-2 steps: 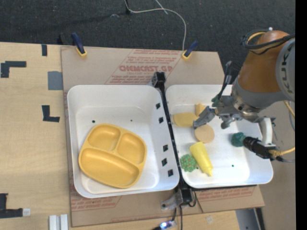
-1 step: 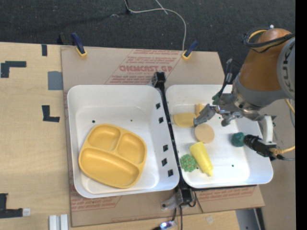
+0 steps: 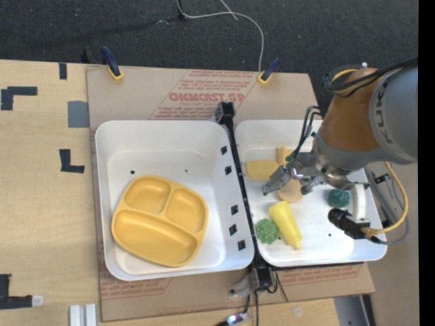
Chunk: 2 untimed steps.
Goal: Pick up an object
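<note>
A shallow white left bin point(image 3: 109, 148) holds a yellow plastic plate with three compartments point(image 3: 160, 220), which lies flat toward the near-left part of its floor. Beside it, across a black divider strip point(image 3: 234, 182), a shallow white right bin point(image 3: 319, 253) holds the small items. The grey arm with the orange band point(image 3: 353, 117) reaches in from the right, and its two-finger gripper point(image 3: 291, 180) hangs low over the middle of the right bin. The fingers point(image 3: 275, 182) stand spread apart, and nothing sits between them. Just left of the gripper lies a pale yellow rounded piece point(image 3: 258, 169), and a small pale yellow block point(image 3: 282, 155) lies just behind it. A tan rounded piece point(image 3: 289, 194) lies directly under the fingertips; whether they touch it cannot be told. Nearer the front edge a yellow corn-shaped toy point(image 3: 286, 224) lies at a slant, with a small green bumpy broccoli-like toy point(image 3: 266, 231) touching its left side. A teal rounded object point(image 3: 338, 197) rests to the right, close to the arm's wrist. Both bins sit on a brown cardboard sheet point(image 3: 204, 94) clamped by two blue-and-yellow clips point(image 3: 111, 63).
</note>
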Available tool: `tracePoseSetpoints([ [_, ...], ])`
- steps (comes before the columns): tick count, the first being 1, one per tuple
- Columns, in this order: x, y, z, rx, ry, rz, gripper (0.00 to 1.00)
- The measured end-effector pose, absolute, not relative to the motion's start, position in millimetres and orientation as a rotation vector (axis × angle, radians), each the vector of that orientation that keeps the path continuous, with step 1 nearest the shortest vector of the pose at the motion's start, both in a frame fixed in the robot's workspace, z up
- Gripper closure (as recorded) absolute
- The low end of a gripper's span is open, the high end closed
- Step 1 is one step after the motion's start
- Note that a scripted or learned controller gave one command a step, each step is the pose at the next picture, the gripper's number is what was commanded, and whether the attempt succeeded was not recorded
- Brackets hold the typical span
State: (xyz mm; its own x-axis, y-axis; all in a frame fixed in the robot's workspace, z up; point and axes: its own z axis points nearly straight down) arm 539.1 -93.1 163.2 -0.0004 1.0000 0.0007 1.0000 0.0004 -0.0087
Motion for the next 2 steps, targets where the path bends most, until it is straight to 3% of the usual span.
tracePoseSetpoints([
  [1,537.9,-95,98,-2.216,-2.217,0.009,0.0],
  [2,537.8,-95,84,-2.22,-2.222,0.002,0.0],
])
